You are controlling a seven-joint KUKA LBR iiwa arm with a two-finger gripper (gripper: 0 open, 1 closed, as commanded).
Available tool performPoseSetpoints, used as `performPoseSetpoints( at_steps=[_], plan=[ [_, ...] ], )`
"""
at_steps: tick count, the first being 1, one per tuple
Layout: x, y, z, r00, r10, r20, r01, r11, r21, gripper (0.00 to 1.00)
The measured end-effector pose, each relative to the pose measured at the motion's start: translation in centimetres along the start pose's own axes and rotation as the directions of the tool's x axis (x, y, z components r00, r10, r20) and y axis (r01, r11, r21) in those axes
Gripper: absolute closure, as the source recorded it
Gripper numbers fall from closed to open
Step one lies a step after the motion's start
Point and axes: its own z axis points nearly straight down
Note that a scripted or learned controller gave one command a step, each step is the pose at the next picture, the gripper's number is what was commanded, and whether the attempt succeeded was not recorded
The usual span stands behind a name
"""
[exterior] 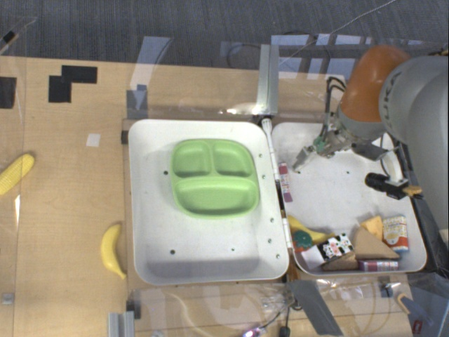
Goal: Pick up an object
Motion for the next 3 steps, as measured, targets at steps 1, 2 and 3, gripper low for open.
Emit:
performPoseSetpoints(
  at_steps=[1, 2, 3],
  plan=[
    [7.8, -1.3, -10.0, 0.997, -0.079, -0.003, 0.079, 0.997, 0.001, 0.0],
    [-1.7, 0.8, -9.0, 0.997, -0.077, -0.004, 0.077, 0.997, 0.006, 0.0],
    [-0.9, 1.3, -0.6, 0.991, -0.135, -0.007, 0.135, 0.991, 0.015, 0.0]
  ],
)
